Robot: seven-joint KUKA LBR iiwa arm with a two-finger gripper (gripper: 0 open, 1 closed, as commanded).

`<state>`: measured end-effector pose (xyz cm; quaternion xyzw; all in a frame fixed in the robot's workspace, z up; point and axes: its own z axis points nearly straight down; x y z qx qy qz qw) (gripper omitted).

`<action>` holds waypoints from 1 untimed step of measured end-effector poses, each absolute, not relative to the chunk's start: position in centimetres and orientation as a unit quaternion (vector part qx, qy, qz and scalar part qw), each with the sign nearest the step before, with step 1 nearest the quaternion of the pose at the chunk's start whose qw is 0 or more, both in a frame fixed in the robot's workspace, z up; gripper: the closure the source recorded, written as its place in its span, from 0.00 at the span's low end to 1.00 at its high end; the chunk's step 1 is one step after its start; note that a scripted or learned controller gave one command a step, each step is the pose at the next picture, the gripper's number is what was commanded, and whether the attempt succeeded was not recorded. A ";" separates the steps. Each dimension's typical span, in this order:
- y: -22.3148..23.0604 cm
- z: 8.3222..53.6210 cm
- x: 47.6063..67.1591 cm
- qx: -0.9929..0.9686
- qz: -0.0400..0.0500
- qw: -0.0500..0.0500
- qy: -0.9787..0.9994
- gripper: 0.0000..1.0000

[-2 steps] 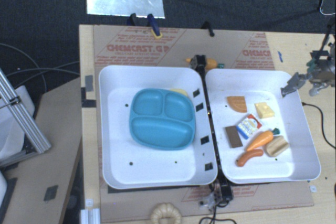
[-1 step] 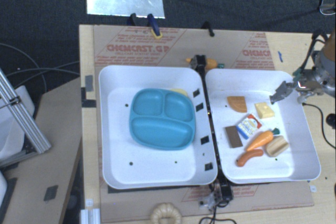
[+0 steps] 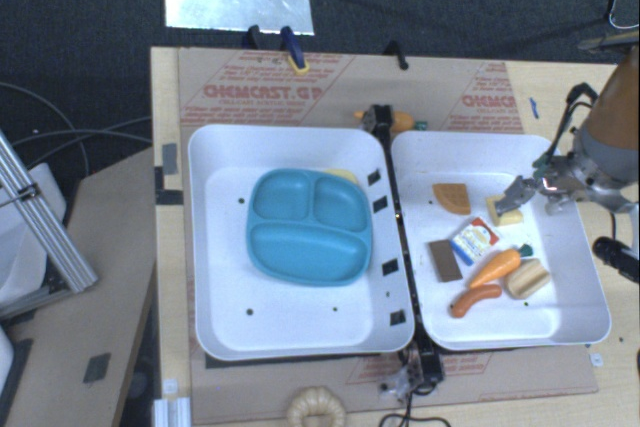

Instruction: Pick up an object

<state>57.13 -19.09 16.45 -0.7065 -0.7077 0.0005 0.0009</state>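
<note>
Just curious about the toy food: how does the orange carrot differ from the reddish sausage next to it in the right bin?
The orange toy carrot is brighter, tapers to a point and has a green tip; the reddish-orange toy sausage is darker, evenly thick and slightly curved. The carrot lies farther up the white right bin, the sausage below it. Both lie slanted the same way.

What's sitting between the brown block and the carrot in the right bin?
In the camera view, a small red, white and blue packet lies between the brown block and the carrot.

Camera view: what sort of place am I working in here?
Probably a robotics lab test bench: two white bins clamped onto a protective board, toy food like a carrot, and cables across dark carpet.
</note>
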 end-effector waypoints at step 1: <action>-18.9 12.3 57.2 -0.707 0.000 0.001 -0.708 0.00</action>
